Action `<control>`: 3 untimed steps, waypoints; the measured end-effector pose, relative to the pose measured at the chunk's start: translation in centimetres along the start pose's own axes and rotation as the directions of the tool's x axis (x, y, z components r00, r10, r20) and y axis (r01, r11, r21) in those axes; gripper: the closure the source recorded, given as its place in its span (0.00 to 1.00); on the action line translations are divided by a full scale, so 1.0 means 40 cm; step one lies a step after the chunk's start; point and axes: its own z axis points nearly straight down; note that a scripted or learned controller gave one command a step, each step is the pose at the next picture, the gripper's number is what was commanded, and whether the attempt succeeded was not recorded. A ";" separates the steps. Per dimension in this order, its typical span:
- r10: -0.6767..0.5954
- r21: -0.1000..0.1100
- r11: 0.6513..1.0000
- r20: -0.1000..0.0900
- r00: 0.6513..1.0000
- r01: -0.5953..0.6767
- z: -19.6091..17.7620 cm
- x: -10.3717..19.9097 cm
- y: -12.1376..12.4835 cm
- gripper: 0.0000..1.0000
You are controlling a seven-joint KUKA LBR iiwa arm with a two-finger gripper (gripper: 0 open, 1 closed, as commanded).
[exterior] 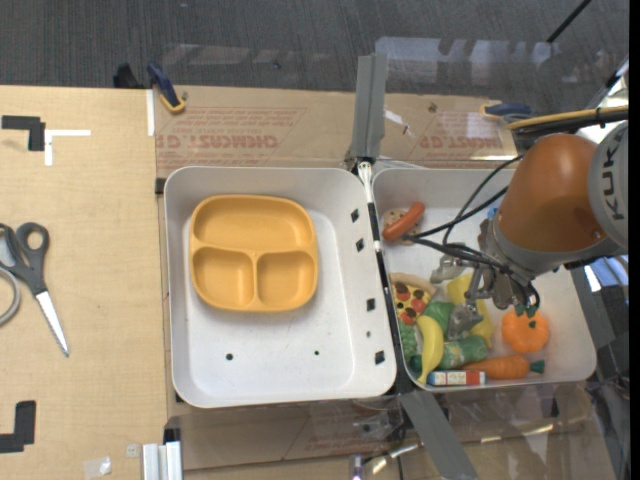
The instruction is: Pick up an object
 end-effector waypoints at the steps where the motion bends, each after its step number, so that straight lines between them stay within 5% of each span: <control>1: -0.130 0.003 0.992 0.019 0.991 0.130 -0.014 0.031 -0.081 0.00; 2: -0.066 0.007 0.998 0.034 0.997 0.065 -0.019 0.051 0.032 0.00; 3: -0.150 -0.002 0.989 -0.002 0.989 0.150 0.003 -0.009 -0.105 0.00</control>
